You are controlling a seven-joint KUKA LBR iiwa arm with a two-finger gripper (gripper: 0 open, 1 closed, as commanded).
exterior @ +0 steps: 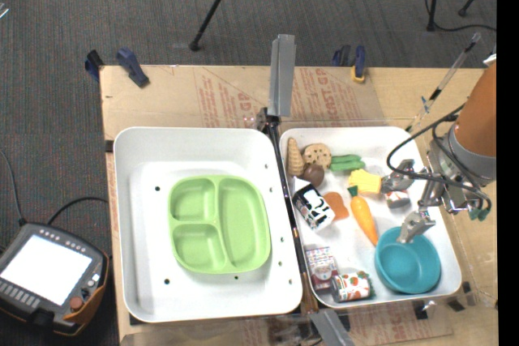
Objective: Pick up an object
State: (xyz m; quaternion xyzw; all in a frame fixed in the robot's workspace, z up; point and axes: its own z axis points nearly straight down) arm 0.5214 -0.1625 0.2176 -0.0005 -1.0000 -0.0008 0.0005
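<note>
You have two bins side by side: the left bin holds a divided plate; the right bin holds a bowl at its near right, a toy carrot just left of it.

A light green plate lies in a white bin. A teal bowl, an orange carrot and a black-and-white carton sit in the other white bin.
</note>
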